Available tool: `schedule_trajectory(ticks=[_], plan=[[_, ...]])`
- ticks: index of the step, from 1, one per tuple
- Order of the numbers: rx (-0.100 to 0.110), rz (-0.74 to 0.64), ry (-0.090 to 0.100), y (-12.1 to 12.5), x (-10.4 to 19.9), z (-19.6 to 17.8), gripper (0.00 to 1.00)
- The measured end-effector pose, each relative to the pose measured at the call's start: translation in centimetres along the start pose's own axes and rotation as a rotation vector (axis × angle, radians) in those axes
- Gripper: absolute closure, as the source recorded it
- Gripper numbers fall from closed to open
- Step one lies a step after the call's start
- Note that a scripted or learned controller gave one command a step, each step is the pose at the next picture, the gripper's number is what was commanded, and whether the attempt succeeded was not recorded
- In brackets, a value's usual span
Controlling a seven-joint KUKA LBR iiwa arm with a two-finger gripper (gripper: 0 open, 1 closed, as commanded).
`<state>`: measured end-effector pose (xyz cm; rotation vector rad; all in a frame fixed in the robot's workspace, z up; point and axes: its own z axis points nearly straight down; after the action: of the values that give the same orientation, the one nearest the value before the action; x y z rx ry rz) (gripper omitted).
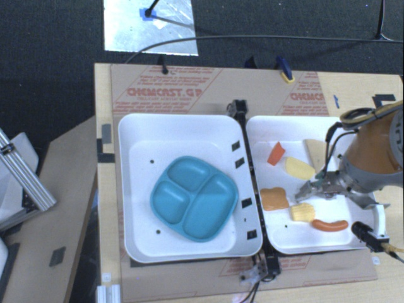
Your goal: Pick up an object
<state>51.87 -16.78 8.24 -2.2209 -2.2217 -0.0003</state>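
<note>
On the bench's left side sits the left bin (136, 169), a shallow white tray holding a blue divided plate (194, 197) with three compartments, turned at an angle and lying roughly in the middle of the bin floor. A black divider strip (247, 169) runs between this bin and its neighbour, where the two rims meet.

Moving across, the right bin (265, 131) holds several small food-shaped pieces. Nearest the divider lies a brown toast-like slice (274, 198). Above it, toward the far wall, sits an orange wedge (276, 154), and just beside that a pale yellow piece (298, 167). A tan slab (314, 150) leans near the back right of the bin. Lower down, a small yellow block (303, 213) rests close to the toast slice, and an orange-red sausage (329, 225) lies near the front wall.

Farther right, the gripper (309, 192) hangs low in the bin, just above the yellow block and beside the toast slice; whether it is spread or closed I cannot tell, and nothing is visibly held. Behind it the arm (375, 150) shows its orange band.
</note>
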Motion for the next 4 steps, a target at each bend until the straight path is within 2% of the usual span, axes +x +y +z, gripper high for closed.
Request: schedule_trajectory(ticks=[1, 2, 4], plan=[[-0.004, -0.001, -0.001, 0.2, 0.0, -1.4, 1.00], [-0.005, 0.001, -0.003, -0.3, -0.8, -6.2, 1.00], [-0.008, -0.005, -0.003, 0.3, -0.4, -18.8, 1.00]])
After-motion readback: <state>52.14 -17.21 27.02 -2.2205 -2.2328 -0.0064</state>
